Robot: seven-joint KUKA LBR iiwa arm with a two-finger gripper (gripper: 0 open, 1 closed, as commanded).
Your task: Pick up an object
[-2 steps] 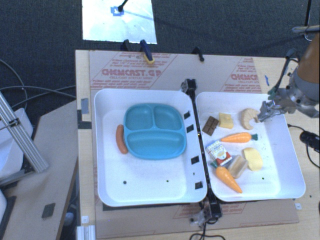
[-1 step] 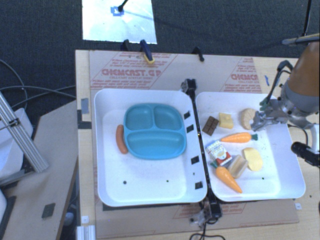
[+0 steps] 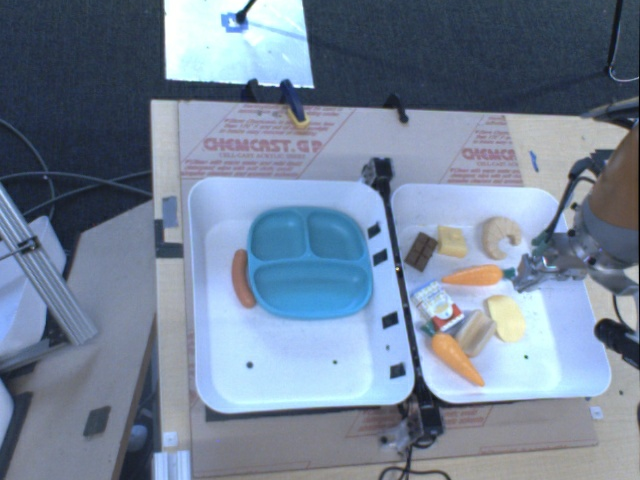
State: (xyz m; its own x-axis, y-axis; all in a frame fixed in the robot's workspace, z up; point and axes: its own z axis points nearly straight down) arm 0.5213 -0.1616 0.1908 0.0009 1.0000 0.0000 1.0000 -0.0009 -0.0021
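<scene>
The right bin [image 3: 575, 368] holds several toy foods. An orange carrot [image 3: 474, 276] lies across its middle, green tip pointing right. My gripper [image 3: 528, 271] hangs low over the bin at that tip, reaching in from the right. Around them lie a croissant [image 3: 502, 235], a yellow cheese cube [image 3: 452, 241], a brown chocolate piece [image 3: 421, 251], a small printed carton [image 3: 437, 306], a pale yellow slice [image 3: 508, 318], a tan bread roll [image 3: 476, 332] and a second carrot [image 3: 457, 358]. I see nothing lifted by the gripper.
The left bin [image 3: 300, 378] holds a blue divided plate [image 3: 308, 262] with a reddish sausage [image 3: 242, 277] beside its left rim. A black divider with clips [image 3: 396, 298] runs between the bins. Bare bin floor lies at the right bin's lower right.
</scene>
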